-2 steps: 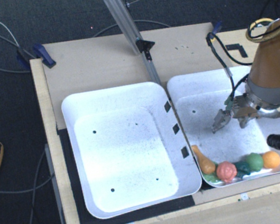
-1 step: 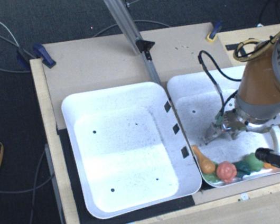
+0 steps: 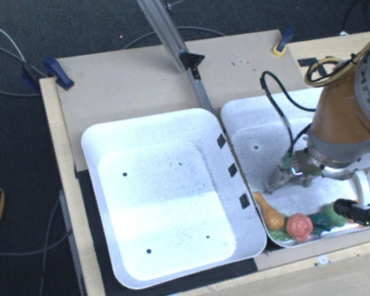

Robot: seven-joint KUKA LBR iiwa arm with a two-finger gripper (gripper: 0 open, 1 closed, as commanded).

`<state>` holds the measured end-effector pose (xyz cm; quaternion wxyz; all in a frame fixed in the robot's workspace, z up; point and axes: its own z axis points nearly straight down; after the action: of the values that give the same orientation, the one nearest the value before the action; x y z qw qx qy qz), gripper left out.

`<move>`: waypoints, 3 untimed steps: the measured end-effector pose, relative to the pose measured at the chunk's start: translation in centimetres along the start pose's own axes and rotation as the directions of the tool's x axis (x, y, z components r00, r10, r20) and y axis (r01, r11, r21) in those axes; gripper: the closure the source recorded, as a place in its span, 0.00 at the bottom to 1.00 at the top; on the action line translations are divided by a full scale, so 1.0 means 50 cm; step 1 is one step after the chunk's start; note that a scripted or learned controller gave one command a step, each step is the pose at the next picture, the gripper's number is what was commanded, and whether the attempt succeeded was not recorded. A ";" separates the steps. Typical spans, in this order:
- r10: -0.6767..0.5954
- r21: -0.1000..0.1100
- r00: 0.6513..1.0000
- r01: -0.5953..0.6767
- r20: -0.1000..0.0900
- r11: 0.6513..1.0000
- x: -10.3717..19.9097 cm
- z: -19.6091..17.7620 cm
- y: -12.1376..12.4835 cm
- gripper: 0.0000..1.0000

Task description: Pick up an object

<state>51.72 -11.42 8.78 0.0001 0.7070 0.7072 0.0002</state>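
- Jaws: mine, low over the floor of the shallow white plastic bin on the right (image 3: 252, 125), about mid-bin and pointing left. From this slant I cannot tell how far open they are. I see nothing held in them.
- Arm (image 3: 345, 108): mine, grey with an orange band, reaching in from the right above the same bin.
- Orange tapered carrot-shaped piece (image 3: 270, 212): near-left corner of the right bin, close to my jaws but apart from them.
- Pink-red round lumpy ball (image 3: 299, 226): just right of the orange piece, against the near wall.
- Green piece (image 3: 325, 218): just right of the ball; shape unclear.
- Shallow white plastic bin on the left (image 3: 163, 183): beside the right one, floor speckled dark.
- Pale tan surface (image 3: 124, 83): carries both bins.
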 end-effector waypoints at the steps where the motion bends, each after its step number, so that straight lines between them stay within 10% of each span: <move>1: 0.001 -0.003 1.000 -0.001 0.001 1.000 -0.002 -0.023 0.002 1.00; 3: -0.001 -0.006 1.000 0.001 0.001 1.000 0.000 -0.261 0.024 1.00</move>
<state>52.92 -11.41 21.85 0.0024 0.7068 0.7074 0.0020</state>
